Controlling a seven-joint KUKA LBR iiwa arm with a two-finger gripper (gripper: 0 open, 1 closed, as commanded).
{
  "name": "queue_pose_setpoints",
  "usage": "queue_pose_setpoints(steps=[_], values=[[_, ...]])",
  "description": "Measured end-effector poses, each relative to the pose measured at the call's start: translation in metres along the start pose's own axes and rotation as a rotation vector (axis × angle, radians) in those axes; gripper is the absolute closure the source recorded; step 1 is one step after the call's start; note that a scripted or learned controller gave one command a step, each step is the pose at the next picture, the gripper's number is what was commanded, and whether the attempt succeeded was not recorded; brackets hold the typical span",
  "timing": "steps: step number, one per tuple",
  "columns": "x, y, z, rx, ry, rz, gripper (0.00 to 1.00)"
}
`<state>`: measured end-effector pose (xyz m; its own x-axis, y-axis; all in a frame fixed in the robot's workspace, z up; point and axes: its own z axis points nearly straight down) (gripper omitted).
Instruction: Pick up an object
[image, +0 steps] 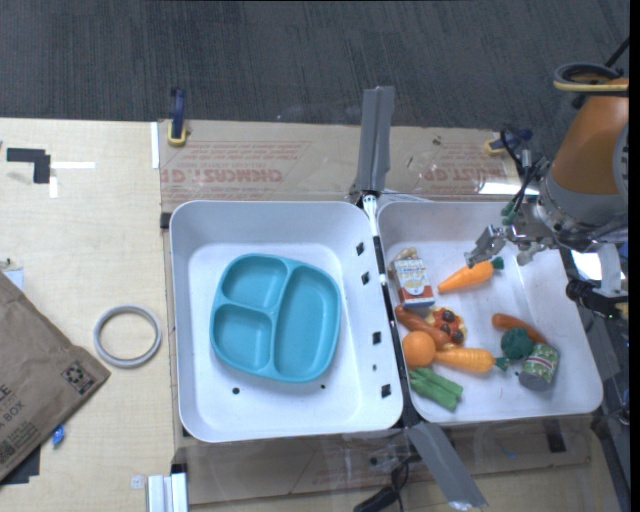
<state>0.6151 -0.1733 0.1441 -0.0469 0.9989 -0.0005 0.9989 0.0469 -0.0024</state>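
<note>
The right bin (572, 392) holds several toy foods. An orange carrot (467, 277) lies near its back. In front of the carrot are a small carton (412, 278), a pizza slice (432, 322), an orange ball (419, 348), a second carrot (466, 358), green beans (435, 387), a red pepper (514, 322), a green vegetable (516, 343) and a small can (538, 366). My gripper (505, 250) hangs over the bin's back right, just above the first carrot's leafy end. Its fingers are open and hold nothing.
The left bin (190, 330) holds a blue divided plate (277, 317). A tape ring (127, 334) and a brown cardboard box (35, 375) lie on the bench to the left. A grey divider post (375, 140) stands behind the bins.
</note>
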Motion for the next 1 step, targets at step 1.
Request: queue_pose_setpoints(steps=[1], values=[[-0.0103, 0.0018, 0.0427, -0.017, -0.001, -0.165, 0.0]])
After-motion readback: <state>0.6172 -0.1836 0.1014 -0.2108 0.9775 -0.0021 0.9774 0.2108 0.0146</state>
